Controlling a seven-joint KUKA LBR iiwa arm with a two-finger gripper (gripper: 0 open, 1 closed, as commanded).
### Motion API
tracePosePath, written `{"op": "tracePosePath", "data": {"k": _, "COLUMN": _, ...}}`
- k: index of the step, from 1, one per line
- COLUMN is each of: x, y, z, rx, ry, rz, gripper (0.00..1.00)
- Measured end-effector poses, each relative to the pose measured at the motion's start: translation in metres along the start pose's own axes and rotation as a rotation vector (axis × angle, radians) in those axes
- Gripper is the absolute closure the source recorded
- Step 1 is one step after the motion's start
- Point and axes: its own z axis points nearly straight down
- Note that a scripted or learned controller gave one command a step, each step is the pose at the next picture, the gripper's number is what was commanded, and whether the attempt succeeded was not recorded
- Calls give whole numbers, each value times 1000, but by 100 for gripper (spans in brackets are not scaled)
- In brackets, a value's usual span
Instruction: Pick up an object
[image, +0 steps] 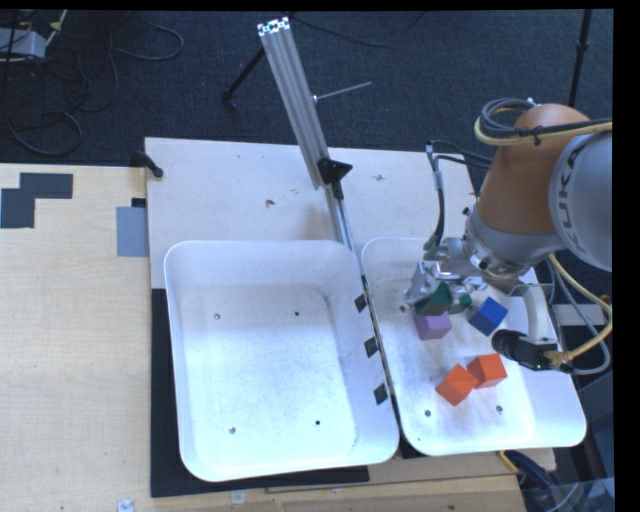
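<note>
The right bin (560, 425) holds several small blocks. My gripper (437, 288) hangs low over the bin's upper middle, directly above a dark green block (436, 299) that it partly hides. A purple cube (433, 324) lies touching the green block's front side. A blue cube (489, 315) sits just right of the gripper. Two orange cubes (456, 384) (487, 369) lie side by side nearer the front of the bin.
The left bin (190, 300) stands beside the right one, with black clips (368, 345) along the shared edge. A slanted metal rail (305, 120) rises behind the bins. The grey and orange arm (540, 190) and its cables (560, 350) cover the right bin's far right side.
</note>
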Motion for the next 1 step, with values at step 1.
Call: {"op": "tracePosePath", "data": {"k": 1, "x": 76, "y": 14, "z": -24, "rx": 0, "ry": 0, "rz": -5, "gripper": 100}}
